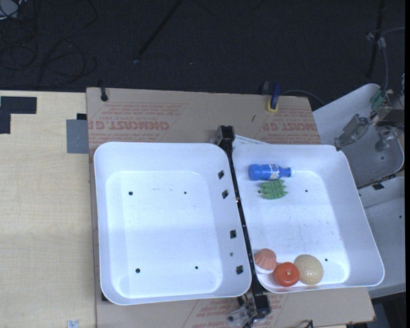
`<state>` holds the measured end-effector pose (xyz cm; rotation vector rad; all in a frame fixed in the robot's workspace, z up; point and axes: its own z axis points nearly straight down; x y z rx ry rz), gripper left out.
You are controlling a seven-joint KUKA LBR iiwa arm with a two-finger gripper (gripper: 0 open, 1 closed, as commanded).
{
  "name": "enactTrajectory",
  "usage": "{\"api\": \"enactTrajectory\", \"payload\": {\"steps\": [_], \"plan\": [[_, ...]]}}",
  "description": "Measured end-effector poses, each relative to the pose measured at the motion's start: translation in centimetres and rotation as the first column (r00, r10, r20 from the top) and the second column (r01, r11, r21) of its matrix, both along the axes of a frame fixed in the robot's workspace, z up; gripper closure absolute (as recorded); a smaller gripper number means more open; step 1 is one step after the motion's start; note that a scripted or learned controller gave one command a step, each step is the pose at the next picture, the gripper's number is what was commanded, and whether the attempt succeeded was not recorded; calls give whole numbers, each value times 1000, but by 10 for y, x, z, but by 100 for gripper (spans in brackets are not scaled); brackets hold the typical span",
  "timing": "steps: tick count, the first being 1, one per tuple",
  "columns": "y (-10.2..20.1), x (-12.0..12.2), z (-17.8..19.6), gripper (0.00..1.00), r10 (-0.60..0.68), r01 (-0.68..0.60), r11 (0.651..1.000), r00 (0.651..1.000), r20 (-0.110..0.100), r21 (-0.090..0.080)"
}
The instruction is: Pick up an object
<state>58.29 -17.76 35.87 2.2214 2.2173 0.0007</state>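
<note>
The right bin (348, 217) holds all the objects. A blue bottle (268, 172) lies on its side near the far left corner, and a small green item (273, 190) sits just in front of it. At the near edge a pale pink piece (265, 258), a red round object (285, 274) and a tan ball (309, 268) are bunched together. My arm (376, 139) stays at the right edge of the view, and its gripper end (352, 132) is beyond the bin's far right corner, well away from every object.
The left bin (116, 183) sits beside the right one, with a black clip strip (234, 203) running between them. Both rest on a cardboard sheet (157, 118) over the wooden bench (34, 217). Cables lie on the dark floor behind.
</note>
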Motion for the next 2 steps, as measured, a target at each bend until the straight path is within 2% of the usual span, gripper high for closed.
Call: {"api": "enactTrajectory", "payload": {"steps": [1, 2], "plan": [[-28, -30, 51, 0, 0, 0, 1000, 1000, 0, 0], [-36, -76, 107, 0, 1, -1, 1000, 1000, 0, 0]]}}
